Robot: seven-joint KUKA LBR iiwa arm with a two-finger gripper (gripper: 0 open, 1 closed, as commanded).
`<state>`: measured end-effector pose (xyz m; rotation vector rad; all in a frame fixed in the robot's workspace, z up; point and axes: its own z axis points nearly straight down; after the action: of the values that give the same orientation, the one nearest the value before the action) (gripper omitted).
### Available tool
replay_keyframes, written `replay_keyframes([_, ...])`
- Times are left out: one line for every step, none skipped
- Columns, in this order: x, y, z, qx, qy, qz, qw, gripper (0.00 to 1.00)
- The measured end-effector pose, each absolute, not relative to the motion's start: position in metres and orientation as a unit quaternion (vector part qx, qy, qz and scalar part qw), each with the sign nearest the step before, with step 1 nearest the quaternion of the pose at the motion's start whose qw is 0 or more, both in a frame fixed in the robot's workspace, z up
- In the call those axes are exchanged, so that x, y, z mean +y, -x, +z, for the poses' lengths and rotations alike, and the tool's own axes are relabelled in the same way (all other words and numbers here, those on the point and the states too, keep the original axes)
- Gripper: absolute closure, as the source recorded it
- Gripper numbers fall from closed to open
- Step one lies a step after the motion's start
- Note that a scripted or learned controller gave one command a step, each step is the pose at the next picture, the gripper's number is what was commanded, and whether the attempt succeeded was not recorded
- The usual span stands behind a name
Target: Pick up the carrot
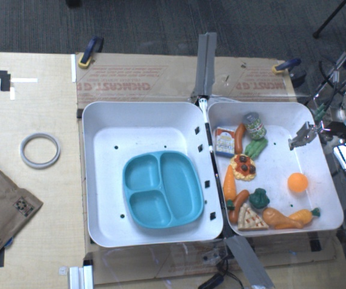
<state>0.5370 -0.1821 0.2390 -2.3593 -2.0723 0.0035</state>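
We see the carrot (300, 216) lying in the right bin (320, 155), near its front right corner, its long axis running roughly left to right with the green top toward the right wall and the tip touching a drumstick (279, 219). The pincer (304, 135) hangs at the bin's right edge, farther back, so the carrot lies toward the front from it, past an orange ball (298, 182). We cannot tell the pincer's state; nothing visibly sits in it.
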Motion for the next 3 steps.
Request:
replay_keyframes([-0.213,-0.515,0.131,-0.721,0.693,0.0005,0.001,0.0])
replay_keyframes([-0.209,-0.513,0.092,-0.573,0.819,-0.0057,0.008,0.0])
replay_keyframes([-0.215,-0.51,0.1,-0.57,0.821,-0.0017,0.004,1.0])
